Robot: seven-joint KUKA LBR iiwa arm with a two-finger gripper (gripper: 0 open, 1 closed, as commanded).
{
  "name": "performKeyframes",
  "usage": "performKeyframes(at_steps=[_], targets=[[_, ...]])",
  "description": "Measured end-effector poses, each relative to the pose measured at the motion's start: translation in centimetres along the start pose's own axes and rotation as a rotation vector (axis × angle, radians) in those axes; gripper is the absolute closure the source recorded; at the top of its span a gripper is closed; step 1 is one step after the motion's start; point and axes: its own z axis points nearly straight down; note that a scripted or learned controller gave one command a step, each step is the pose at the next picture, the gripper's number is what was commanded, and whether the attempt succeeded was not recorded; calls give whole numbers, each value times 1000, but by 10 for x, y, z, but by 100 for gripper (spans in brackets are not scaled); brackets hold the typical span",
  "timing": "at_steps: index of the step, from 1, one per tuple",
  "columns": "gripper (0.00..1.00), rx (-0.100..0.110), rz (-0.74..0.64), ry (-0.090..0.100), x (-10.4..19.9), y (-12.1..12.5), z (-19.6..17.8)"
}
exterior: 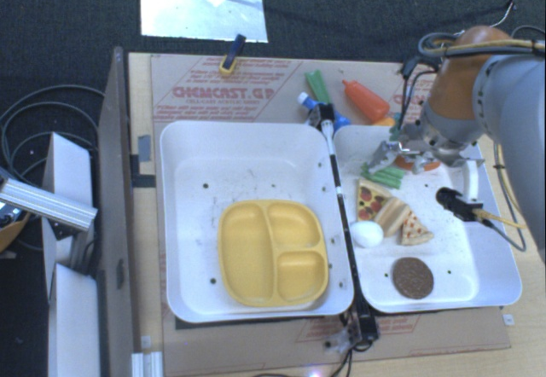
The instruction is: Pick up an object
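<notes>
My gripper (401, 155) hangs low over the far part of the right bin (499, 277), just above a green bean-like piece (380, 173). A small orange-red piece (429, 166) peeks out beside the gripper. Nearer the front lie a pizza slice (369, 199), a tan sandwich piece (393, 214), a toast wedge (415, 230), a white egg (368, 234) and a round brown cookie (413, 277). Nothing can be seen held in the gripper.
The left bin (192, 162) holds a yellow divided plate (273, 252). Behind the bins on the cardboard lie a green piece (316, 85), an orange carrot-like piece (366, 101) and a blue piece (312, 101). The arm (499, 102) reaches in from the right.
</notes>
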Motion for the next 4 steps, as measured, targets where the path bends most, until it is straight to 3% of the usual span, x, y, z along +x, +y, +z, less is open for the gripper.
performKeyframes(at_steps=[1, 3, 4], targets=[[0, -4, -3, 0, 37, -19, 14], [0, -1, 6, -1, 24, -115, 14], [0, -3, 4, 0, 29, -146, 14]])
